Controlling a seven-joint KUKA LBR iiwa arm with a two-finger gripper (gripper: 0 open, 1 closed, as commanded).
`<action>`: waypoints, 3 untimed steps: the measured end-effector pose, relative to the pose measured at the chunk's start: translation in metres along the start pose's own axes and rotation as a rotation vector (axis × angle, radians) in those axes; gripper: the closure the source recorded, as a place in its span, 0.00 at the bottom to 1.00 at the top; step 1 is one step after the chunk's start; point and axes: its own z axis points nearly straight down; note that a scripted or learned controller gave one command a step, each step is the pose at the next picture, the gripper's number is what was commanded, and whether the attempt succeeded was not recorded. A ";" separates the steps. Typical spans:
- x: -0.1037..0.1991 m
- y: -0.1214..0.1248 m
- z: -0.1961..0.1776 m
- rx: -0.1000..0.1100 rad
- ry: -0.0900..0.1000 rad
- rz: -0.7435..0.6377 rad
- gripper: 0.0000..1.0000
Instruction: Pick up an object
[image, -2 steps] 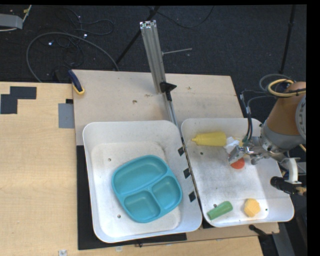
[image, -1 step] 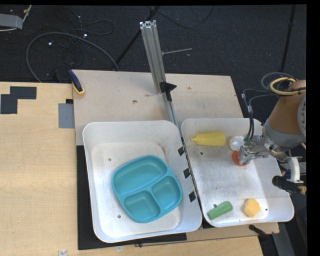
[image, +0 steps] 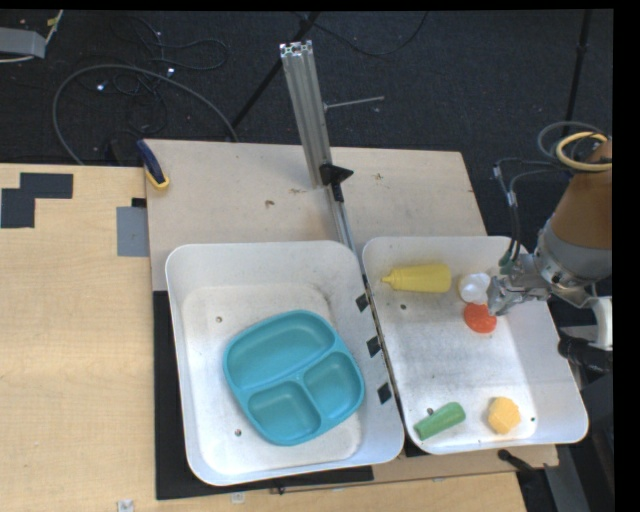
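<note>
Where the hand (image: 497, 297) hovers, a red object (image: 480, 319) lies just beside.

My arm (image: 585, 215) is grey below a broad orange band, with a pale yellowish ring on top. Thin dark cables (image: 510, 195) loop off beside it. My claw (image: 503, 296) is small, silvery metal.

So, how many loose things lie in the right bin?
5: a yellow bottle at the far side, a white ball and red piece by the gripper, a green piece and yellow piece near.
</note>
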 end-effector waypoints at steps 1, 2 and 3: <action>-0.005 0.005 -0.044 -0.001 -0.001 0.000 1.00; -0.001 -0.003 -0.098 -0.002 -0.001 -0.001 1.00; 0.054 -0.010 -0.105 0.004 0.003 -0.004 1.00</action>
